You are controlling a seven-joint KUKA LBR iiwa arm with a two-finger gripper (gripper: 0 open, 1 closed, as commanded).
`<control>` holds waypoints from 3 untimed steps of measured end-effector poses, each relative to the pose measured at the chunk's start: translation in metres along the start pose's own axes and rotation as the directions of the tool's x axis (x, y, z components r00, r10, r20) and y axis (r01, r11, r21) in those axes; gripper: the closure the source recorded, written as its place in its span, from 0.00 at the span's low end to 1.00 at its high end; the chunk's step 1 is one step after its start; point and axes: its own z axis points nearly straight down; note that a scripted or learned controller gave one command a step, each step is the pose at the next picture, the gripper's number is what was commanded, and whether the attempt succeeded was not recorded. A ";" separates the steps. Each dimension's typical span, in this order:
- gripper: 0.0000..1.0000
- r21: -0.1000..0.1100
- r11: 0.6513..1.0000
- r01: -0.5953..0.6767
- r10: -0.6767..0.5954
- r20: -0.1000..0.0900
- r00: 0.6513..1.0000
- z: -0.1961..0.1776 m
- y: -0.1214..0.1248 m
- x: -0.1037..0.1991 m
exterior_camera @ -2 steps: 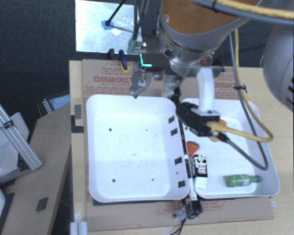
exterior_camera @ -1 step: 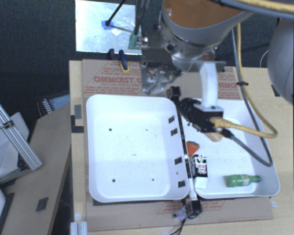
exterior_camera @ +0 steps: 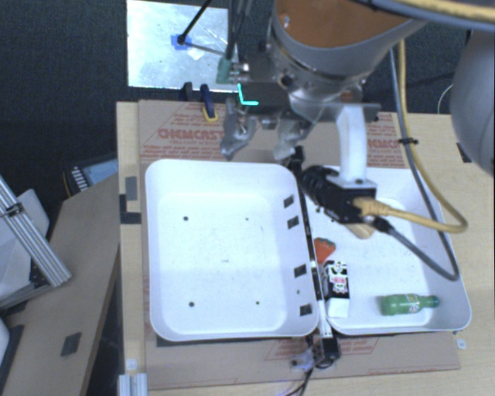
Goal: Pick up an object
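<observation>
My gripper (exterior_camera: 261, 145) hangs high over the far rim of the left bin (exterior_camera: 166, 232), close to the seam between the two bins. Its two fingers (exterior_camera: 235, 139) stand apart, open, with nothing between them. In the right bin (exterior_camera: 452, 298) a green bottle (exterior_camera: 408, 304) lies on its side near the front. A small red-orange object (exterior_camera: 323, 250) and a black-and-white box (exterior_camera: 337, 280) sit against the bin's left wall. A tan piece (exterior_camera: 362, 230) lies further back, partly hidden by a yellow cable.
The arm's grey body and orange band (exterior_camera: 332, 23) fill the top of the view. A black connector (exterior_camera: 336, 197) and yellow and grey cables (exterior_camera: 421, 224) trail over the right bin. Brown cardboard (exterior_camera: 178, 131) lies under both bins.
</observation>
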 end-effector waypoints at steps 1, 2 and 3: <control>1.00 -0.003 1.000 0.005 -0.005 -0.002 1.000 -0.011 0.000 0.000; 1.00 0.004 1.000 -0.015 0.015 0.004 1.000 0.026 0.045 -0.002; 1.00 0.011 1.000 -0.011 0.011 0.006 1.000 0.104 -0.003 -0.012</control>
